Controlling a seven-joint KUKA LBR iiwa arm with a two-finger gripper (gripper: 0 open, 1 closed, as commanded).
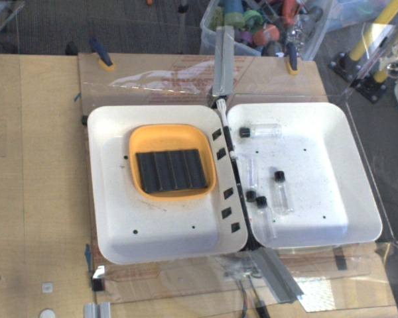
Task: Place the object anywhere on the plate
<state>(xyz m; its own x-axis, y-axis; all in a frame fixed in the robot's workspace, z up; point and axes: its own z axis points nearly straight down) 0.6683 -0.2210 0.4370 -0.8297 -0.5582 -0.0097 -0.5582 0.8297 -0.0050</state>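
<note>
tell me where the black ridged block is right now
In the camera view the black ridged block lies flat on the orange plate, in the left white bin.

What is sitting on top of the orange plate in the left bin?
A dark ribbed block lies flat on the plate, covering most of its middle. The plate's orange rim shows all around it; the plate surface beneath the block is hidden.

- The plate sits in the left bin, a ridged block on it.
- 3 vials lie in the right bin.
</note>
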